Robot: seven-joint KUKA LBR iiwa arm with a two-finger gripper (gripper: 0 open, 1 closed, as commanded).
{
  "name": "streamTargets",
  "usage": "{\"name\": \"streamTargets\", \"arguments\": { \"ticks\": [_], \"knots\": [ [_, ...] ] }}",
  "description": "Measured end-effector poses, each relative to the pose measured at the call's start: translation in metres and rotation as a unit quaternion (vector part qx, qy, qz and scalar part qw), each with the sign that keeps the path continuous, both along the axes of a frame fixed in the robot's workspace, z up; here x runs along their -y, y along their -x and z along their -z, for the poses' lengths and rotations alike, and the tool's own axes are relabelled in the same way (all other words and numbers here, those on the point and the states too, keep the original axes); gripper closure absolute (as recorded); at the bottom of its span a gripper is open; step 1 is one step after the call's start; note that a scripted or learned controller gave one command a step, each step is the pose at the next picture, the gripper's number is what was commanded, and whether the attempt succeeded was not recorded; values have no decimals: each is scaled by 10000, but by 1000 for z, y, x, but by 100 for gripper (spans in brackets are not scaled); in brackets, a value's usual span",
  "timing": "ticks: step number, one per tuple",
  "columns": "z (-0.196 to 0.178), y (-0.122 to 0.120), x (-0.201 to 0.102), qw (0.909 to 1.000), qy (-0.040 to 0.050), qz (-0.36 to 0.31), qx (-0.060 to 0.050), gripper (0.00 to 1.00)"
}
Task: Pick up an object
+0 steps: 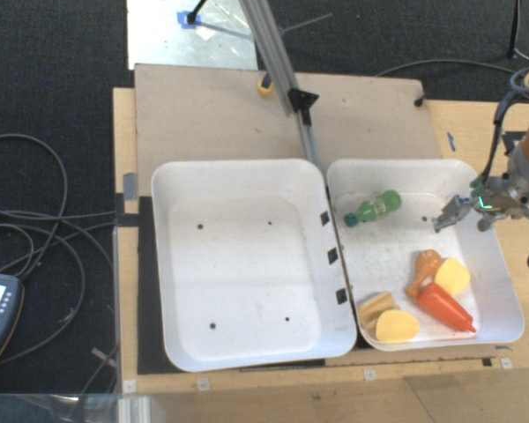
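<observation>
Dark carpet and cables ring the surface [203,113]; I have the gripper [454,211] over the right bin [510,311], jaws holding nothing, spread unclear to me. The green bottle [373,207] lies near the bin's far-left corner, well left of the gripper.

My right bin [502,263] holds a green bottle [373,207] lying flat, plus carrot [444,307], lemon [452,276] and bread [376,306] clustered near its front.

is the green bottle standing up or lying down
Lying down: the green bottle rests on its side on the right bin's floor, cap end pointing toward the left bin.
</observation>
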State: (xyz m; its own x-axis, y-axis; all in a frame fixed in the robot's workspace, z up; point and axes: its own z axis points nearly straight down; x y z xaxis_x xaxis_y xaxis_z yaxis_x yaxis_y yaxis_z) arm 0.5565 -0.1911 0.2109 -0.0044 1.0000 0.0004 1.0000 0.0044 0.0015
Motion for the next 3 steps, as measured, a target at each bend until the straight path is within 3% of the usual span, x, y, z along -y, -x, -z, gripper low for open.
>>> {"name": "streamTargets", "arguments": {
  "ticks": [3],
  "knots": [
    [122, -11, 4, 10000, 2, 17, -12, 0]
  ]
}}
